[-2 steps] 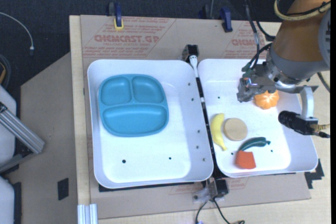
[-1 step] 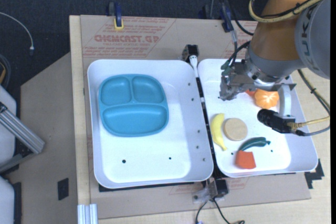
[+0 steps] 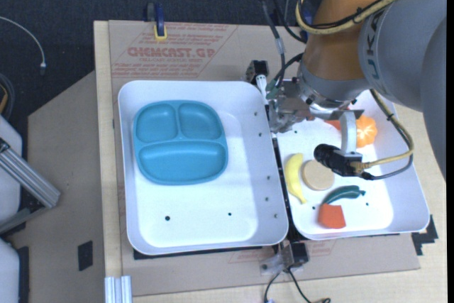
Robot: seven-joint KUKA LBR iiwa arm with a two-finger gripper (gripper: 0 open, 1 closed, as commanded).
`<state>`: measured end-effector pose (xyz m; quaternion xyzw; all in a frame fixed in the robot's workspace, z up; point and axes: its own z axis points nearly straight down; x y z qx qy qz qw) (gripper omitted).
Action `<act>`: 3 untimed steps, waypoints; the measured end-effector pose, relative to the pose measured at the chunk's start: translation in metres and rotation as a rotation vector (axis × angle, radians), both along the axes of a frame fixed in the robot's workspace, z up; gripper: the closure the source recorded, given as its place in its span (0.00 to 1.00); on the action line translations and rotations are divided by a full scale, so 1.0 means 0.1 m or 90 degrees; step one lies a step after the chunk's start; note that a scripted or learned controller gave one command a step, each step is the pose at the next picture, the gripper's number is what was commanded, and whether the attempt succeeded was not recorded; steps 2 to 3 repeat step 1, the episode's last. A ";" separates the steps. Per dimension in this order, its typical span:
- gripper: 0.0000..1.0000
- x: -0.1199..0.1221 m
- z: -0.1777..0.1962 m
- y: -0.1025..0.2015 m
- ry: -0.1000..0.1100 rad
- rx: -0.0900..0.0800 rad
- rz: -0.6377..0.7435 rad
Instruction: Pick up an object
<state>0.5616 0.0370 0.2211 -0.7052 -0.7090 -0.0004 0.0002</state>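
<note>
Over the far inner corner of the right-hand bin (image 3: 401,213), the robot's gripper (image 3: 284,116) hangs low beside the wall shared with the neighbouring bin; from this slant how wide it stands cannot be told, and nothing is seen held in it; nearest of the candidates is a banana (image 3: 293,177), lying toward the view's bottom edge from the gripper, its long axis running roughly along that inner wall, which it sits just beside; against or very close to the banana's outer flank is a round tan disc (image 3: 317,176), perhaps a biscuit; further down lie a green chilli pepper (image 3: 342,194) and, near it, a red block (image 3: 332,216); an orange (image 3: 364,131) rests toward the bin's outer side; the left-hand bin (image 3: 213,227) carries a blue divided plate (image 3: 181,142), well apart from the action. On this evidence no pick is made yet; a grasp on the banana would likely call for a short travel along the wall toward the near rim and a closing across its narrow width, with wall and disc crowding either side.
</note>
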 end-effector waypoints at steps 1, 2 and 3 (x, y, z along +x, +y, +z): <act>1.00 0.16 0.10 0.50 -0.002 0.001 0.000; 1.00 0.16 0.10 0.50 -0.002 0.001 0.000; 1.00 0.16 0.10 0.50 -0.002 0.001 0.000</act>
